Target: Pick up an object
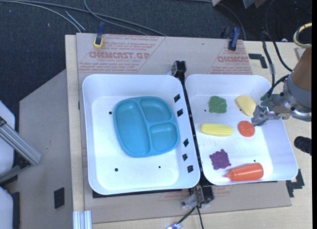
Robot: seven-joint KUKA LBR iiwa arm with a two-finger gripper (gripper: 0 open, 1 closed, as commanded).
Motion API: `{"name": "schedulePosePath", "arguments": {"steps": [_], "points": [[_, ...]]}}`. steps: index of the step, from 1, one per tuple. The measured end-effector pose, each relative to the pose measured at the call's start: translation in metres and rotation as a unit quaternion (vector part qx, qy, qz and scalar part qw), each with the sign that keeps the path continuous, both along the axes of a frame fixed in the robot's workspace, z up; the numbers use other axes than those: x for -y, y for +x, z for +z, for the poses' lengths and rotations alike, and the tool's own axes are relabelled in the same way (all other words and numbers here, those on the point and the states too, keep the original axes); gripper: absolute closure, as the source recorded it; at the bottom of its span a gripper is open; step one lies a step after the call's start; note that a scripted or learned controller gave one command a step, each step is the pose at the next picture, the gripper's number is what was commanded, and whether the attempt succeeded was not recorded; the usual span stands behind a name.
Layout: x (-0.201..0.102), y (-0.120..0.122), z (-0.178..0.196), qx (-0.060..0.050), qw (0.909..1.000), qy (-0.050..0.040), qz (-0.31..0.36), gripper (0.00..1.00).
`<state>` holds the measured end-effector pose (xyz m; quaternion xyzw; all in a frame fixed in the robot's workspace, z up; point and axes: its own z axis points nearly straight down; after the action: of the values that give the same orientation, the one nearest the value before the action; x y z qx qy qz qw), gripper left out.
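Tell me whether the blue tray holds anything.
Empty: the blue tray in the left bin shows bare blue compartments, nothing lying in them.

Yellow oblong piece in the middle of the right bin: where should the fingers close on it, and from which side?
Grip the yellow oblong piece at its middle, across the narrow width, coming straight down from above. It lies flat with its long axis left to right, so the fingers would likely span it front to back.

Two white bins [94, 139] sit side by side on one worktop [74, 124]. The left bin holds one blue tray [146, 125]. The right bin [282, 158] holds six toy foods: one green [217, 104], two yellow [216, 130] [245, 104], one purple [220, 159], one round orange-red [246, 129], one long orange [246, 172]. Two clamps [99, 37] [233, 38] grip the worktop's far edge.
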<state>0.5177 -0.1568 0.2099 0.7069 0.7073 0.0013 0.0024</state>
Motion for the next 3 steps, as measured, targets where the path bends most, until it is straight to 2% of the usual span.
{"name": "schedulePosePath", "arguments": {"steps": [1,2,3], "points": [[0.006,0.008,0.060,0.001,1.0000,-0.0004,0.000,1.00],[-0.035,0.030,0.045,-0.002,1.0000,0.0010,0.002,1.00],[-0.079,0.051,0.049,-0.001,1.0000,0.0012,0.002,1.00]]}}
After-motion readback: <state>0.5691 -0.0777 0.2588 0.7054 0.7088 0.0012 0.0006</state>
